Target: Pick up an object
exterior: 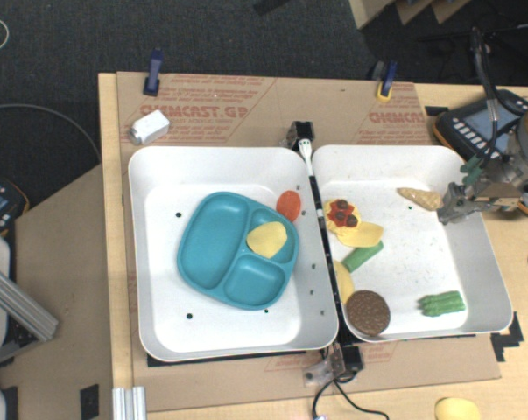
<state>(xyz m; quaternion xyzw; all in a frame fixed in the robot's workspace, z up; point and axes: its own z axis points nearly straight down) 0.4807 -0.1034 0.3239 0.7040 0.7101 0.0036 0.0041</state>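
Open white floor across the middle of the right white bin [474, 261], between the tan wedge-shaped piece [419, 198] up top and the green ridged toy [442, 304] below. Crowded along its left wall: red-and-yellow pizza slice [349, 219], green bean pod [362, 255], brown round cookie [368, 311]. Left white bin [154, 234] mostly taken by the blue divided plastic plate [224, 252].

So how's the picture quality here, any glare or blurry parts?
Camera view: lighting is even and soft, the white bins are bright without harsh glare; the blue tray and toy food are sharp, with faint shadows; the gripper at the right edge looks slightly blurred.
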